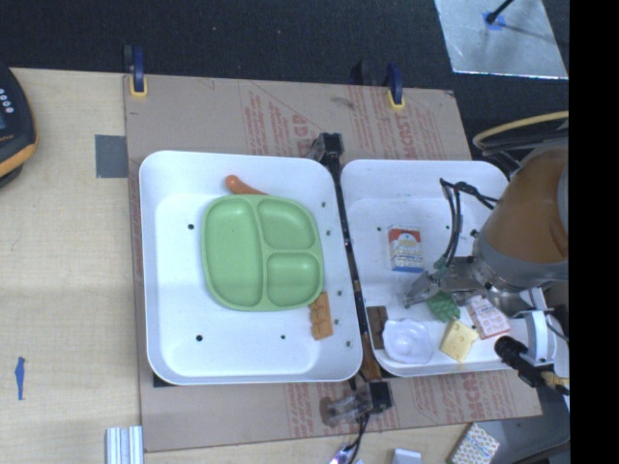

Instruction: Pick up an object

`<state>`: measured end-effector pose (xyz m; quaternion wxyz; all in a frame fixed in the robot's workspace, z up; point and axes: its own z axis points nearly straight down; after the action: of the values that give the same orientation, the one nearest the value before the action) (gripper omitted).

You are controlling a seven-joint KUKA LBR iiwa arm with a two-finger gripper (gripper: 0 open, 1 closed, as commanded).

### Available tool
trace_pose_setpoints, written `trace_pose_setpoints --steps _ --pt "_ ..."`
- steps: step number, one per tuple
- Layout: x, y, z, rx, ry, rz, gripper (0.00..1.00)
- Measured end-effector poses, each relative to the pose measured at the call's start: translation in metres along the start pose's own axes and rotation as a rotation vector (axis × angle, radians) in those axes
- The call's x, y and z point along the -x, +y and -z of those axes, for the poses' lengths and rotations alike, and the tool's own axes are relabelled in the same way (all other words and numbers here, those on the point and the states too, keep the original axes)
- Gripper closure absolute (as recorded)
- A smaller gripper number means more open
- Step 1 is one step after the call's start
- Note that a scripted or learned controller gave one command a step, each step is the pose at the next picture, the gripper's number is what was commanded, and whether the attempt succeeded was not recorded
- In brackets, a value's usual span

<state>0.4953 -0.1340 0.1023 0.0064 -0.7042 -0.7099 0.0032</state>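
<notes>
Reaching stage: gripper low in the right bin, just left of a green object. Jaws too blurred to judge, so cannot tell whether released or clenched. Green object probably the target, near a yellow block and a carton. Next: centre over it, descend, squeeze.

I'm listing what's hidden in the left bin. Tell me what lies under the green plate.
An orange piece sticks out from beneath the green plate's far edge; how far it runs under is covered. A brown piece lies beside the near corner. The rest underneath is hidden from view.
</notes>
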Motion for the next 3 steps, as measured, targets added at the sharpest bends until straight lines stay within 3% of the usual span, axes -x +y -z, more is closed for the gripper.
trace_pose_setpoints --steps 1,2,3 --pt "0.003 0.002 0.016 0.008 -0.005 0.0 1.0" --pt "0.003 0.002 0.016 0.008 -0.005 -0.001 0.0" --pt "-0.038 0.042 0.0 0.013 -0.004 0.003 0.0"
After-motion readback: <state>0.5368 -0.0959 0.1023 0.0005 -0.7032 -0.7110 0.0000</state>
